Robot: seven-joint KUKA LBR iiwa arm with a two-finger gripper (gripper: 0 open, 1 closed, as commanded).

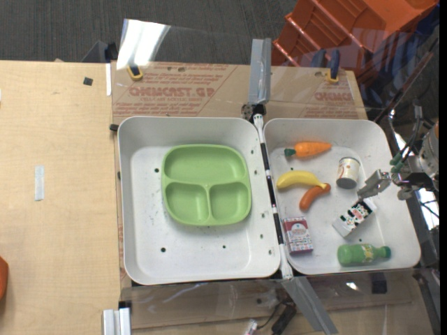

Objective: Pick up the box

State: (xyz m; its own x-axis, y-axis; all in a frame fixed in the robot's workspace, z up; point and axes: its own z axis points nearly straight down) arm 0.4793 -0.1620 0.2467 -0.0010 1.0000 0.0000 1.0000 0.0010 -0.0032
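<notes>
A small red and white box (298, 235) lies flat near the front left corner of the right bin (391, 142), beside the divider. A black and white carton (354, 216) lies tilted further right. My gripper (388, 188) hangs over the right side of that bin, just above and to the right of the carton and well right of the red box. It is open with nothing between its fingers (374, 182).
The right bin also holds a carrot (310, 149), a banana (300, 181), an orange sausage-shaped piece (313, 196), a small can (348, 172) and a green bottle (362, 255). A green divided plate (207, 184) sits in the left bin (140, 208).
</notes>
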